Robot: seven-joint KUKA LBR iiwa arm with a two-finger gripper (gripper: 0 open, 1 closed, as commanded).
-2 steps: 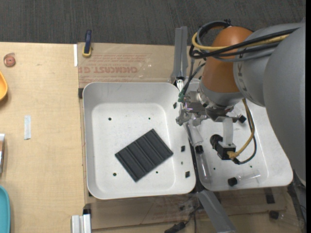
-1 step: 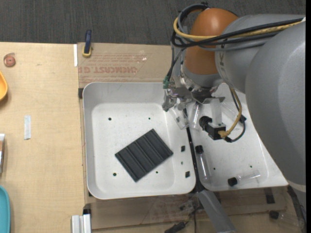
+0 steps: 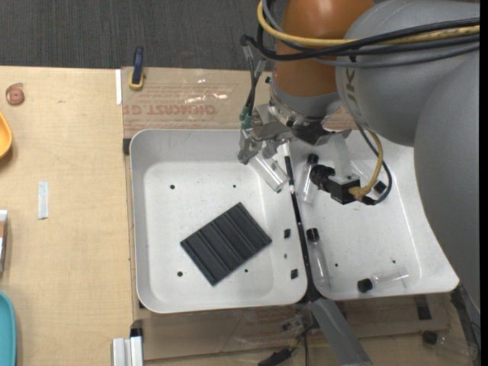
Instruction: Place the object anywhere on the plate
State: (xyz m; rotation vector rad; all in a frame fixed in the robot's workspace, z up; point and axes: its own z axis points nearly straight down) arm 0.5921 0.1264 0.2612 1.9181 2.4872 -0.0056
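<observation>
Pale wood bench (image 3: 69, 280) runs under everything, with a printed sheet of cardboard (image 3: 179, 101) lying beneath two white bins set side by side. Above the seam where the bins meet hangs the gripper (image 3: 284, 178), at the end of the grey arm (image 3: 427, 90) with its orange band (image 3: 320, 21) and looped yellow and black cables (image 3: 358, 40). Whether the gripper is open or closed cannot be told from this slant, and nothing can be made out in its hold.

Down and to the left of the gripper, well apart from it, the plate (image 3: 226, 242) lies flat on the floor of the left bin (image 3: 145, 227); it is a dark ribbed slab turned at an angle to the bin walls. Down and to the right of the gripper, near the front wall of the right bin (image 3: 412, 235), lies the object (image 3: 379, 282), a small clear piece with a black end. It is well apart from both gripper and plate.

Directly below the gripper, a small black bit (image 3: 312, 235) sits at the seam.

Far to the gripper's left, a blue clip (image 3: 137, 67) holds the cardboard's back edge, and a white strip (image 3: 43, 200) and a round reddish disc (image 3: 14, 94) rest on the wood.
</observation>
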